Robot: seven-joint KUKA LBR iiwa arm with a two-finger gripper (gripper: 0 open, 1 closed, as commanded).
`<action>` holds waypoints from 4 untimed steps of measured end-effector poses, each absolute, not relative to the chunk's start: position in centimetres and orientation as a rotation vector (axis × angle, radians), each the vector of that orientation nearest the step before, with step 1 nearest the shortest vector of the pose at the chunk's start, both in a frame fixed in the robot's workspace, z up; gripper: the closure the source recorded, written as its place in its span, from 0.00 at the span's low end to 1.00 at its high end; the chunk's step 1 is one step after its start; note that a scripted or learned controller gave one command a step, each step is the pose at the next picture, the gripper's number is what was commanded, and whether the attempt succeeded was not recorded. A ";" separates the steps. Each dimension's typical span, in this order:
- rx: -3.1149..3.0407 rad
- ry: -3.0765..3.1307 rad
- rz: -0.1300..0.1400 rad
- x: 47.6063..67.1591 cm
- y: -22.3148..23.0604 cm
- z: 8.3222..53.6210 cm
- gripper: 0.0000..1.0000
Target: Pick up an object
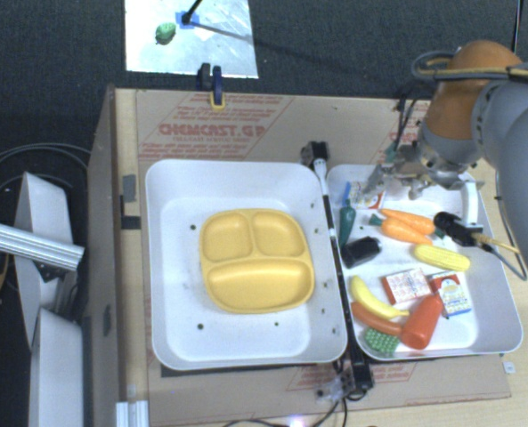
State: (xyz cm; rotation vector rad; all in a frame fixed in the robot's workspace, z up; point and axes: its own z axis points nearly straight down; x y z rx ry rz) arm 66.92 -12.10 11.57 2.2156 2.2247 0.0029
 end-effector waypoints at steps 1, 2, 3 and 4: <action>2.215 2.225 0.003 62.4 -8.4 13.9 0.00; 2.217 2.220 0.002 64.7 -12.1 15.7 0.00; 2.217 2.220 0.001 62.4 -15.8 10.1 0.00; 2.220 2.222 0.000 59.3 -14.5 8.4 0.00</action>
